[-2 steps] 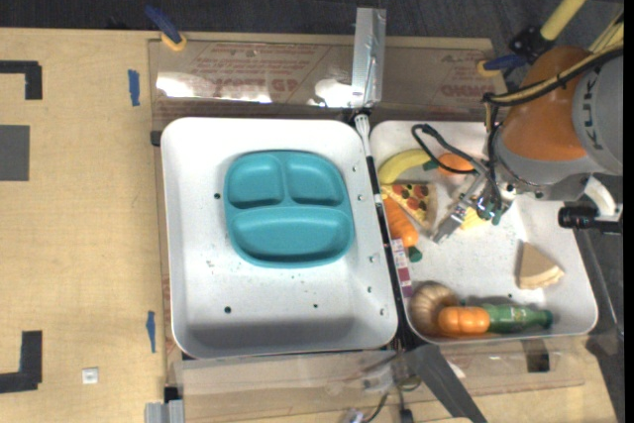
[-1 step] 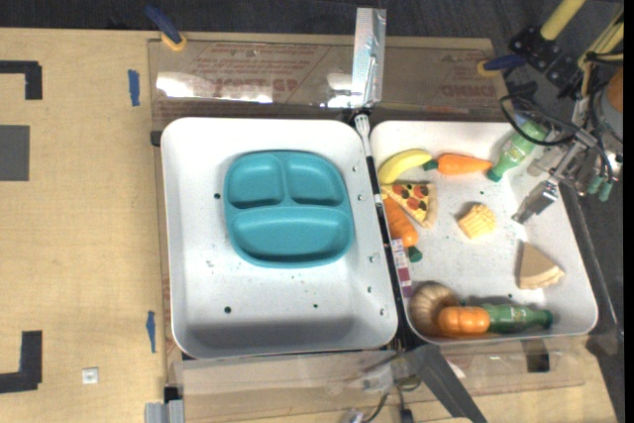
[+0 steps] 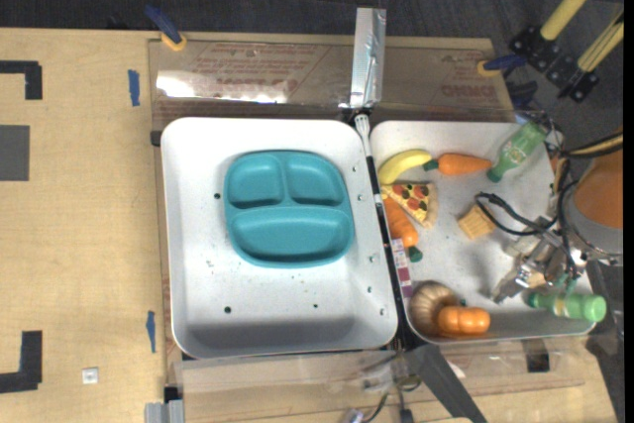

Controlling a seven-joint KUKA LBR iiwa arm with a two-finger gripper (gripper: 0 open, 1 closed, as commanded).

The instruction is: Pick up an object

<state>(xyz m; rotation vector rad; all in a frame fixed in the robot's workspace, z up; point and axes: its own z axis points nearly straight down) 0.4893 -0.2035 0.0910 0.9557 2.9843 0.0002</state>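
My gripper (image 3: 530, 272) is hanging low in the right bin (image 3: 451, 136).
A green bottle (image 3: 569, 305) is lying just right of it; I cannot tell its grip.

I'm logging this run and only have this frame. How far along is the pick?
Done: the arm has reached into the right bin, with the gripper low near its right side, beside a green bottle. In hand: nothing visibly between its fingers. Left: grasping and lifting one item; the banana, carrot, pizza slice and cracker all lie in the bin.
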